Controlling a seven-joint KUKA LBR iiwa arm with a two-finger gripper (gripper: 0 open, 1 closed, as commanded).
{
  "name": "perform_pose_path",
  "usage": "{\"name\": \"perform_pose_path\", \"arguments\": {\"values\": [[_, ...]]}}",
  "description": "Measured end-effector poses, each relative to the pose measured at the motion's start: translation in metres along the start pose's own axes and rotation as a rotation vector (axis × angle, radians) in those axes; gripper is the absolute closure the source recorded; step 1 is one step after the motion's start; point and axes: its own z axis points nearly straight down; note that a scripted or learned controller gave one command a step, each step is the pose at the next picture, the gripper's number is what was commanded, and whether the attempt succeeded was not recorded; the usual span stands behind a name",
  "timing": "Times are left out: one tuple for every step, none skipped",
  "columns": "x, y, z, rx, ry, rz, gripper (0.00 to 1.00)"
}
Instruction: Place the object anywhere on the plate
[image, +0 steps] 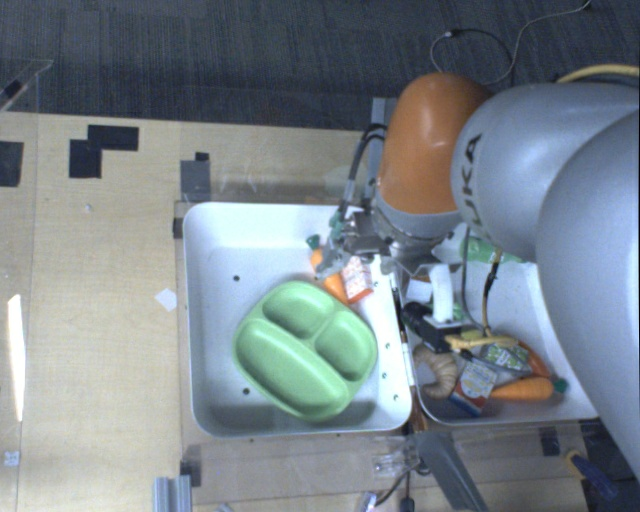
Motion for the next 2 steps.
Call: {"name": "perform_pose_path", "arguments": {"values": [[0.0002, 0.0016, -0.011, -0.003, 0.002, -0.003, 1.0], [0.0003, 0.0016, -0.0109, -0.003, 0.002, -0.003, 0.0]]}}
